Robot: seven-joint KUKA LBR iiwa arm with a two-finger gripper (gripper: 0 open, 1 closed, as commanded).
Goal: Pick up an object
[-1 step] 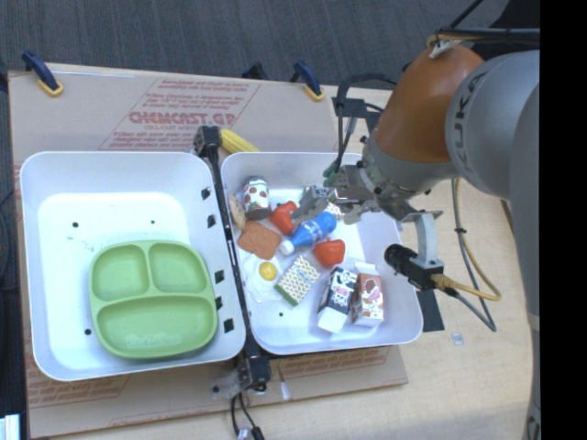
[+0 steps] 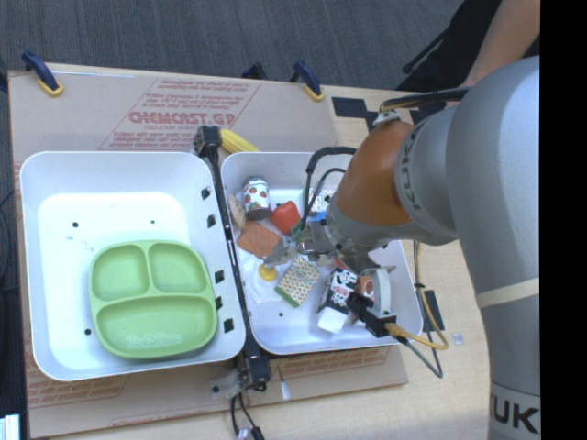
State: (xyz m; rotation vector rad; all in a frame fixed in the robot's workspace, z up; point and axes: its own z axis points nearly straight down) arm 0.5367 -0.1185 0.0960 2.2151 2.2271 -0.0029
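The right bin [image 2: 275, 337] holds a heap of small objects. Among them are a white cup with red marks [image 2: 255, 192], a red block [image 2: 286, 216], a salmon-brown piece [image 2: 260, 238], a small yellow piece [image 2: 267, 269], a green patterned card [image 2: 297, 284] and a black, white and red pack [image 2: 341, 290] beside a white block [image 2: 332, 319]. My gripper [image 2: 307, 238] is low in this bin, just right of the red block and above the card. The orange wrist band [image 2: 371, 181] and the arm hide the bin's right part.
The left bin [image 2: 55, 181] holds a green divided plate [image 2: 151, 298]. A yellow object [image 2: 238, 140] lies on the cardboard behind the bins. Clamps [image 2: 41, 71] [image 2: 307, 79] grip the board's far edge. A black clip rail [image 2: 220, 236] runs between the bins.
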